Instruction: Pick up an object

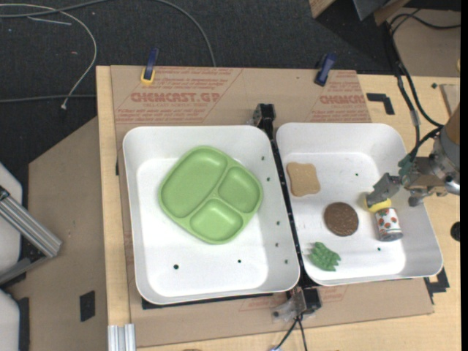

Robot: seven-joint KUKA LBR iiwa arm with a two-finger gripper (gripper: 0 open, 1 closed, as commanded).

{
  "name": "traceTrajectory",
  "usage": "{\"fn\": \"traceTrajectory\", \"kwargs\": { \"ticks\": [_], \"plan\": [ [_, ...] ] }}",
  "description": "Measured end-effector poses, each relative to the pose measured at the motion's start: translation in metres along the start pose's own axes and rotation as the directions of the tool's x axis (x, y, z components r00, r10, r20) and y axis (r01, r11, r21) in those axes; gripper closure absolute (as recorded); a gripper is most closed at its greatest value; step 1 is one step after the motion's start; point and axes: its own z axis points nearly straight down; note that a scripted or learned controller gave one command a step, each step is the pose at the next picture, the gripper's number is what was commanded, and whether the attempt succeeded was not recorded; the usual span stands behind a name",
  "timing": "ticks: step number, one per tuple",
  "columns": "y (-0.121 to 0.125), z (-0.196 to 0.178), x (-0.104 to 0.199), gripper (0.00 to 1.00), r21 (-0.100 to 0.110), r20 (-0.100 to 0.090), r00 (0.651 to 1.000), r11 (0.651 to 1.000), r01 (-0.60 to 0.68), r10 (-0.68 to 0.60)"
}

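On the bench, the right white bin (351, 141) holds a small printed can (388, 224) by its right edge; gripper (382, 196) just above it, grip unclear

Two bins sit side by side on the table (110, 196). The left bin (139, 159) holds a divided plate (210, 194), lying near its middle. In the right bin (344, 141), a slice of bread (303, 178) lies toward the left wall, and a round cookie (341, 219) sits nearer the camera and to its right. A leafy piece (323, 256) lies by the near rim. A small can (387, 223) rests at the right side, with the pincer (391, 189) just behind it.
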Motion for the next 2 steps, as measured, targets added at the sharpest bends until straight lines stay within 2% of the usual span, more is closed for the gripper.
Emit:
{"fn": "traceTrajectory", "kwargs": {
  "ticks": [1, 2],
  "plan": [
    [0.002, -0.006, 0.000, 0.00, -0.013, 0.003, 1.000, 1.000, 0.004, -0.004],
    [0.008, 0.046, -0.008, 0.00, -0.007, 0.001, 1.000, 1.000, 0.003, -0.003]
  ]
}}
